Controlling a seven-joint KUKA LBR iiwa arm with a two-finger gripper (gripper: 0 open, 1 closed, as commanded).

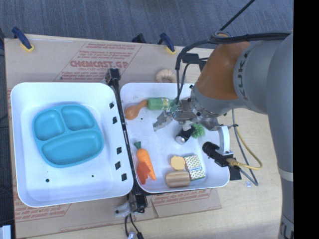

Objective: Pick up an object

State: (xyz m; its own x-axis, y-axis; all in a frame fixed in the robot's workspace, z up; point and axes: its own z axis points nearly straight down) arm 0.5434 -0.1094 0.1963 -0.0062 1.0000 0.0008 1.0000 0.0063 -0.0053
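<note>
My gripper [163, 119] hangs over the upper middle of the right bin [162, 151], its two grey fingers [158, 124] pointing left and slightly apart, open, with nothing between them. Just above and left of it lie a green block [156, 103] and an orange-tan gourd-shaped toy [134, 110]. To its right, by the wrist, are a small green piece [199, 130] and a dark and white cylinder [183, 136]. Near the bin's front lie a carrot [144, 164], a yellow disc [178, 162], a patterned box [195, 167] and a tan roll [178, 179].
The left bin [20, 133] holds a blue divided plate [67, 133]. A black clip rail [119, 128] runs between the bins. A tan ring [166, 75] lies on the cardboard behind the right bin. The arm and its cables cover the right bin's right side.
</note>
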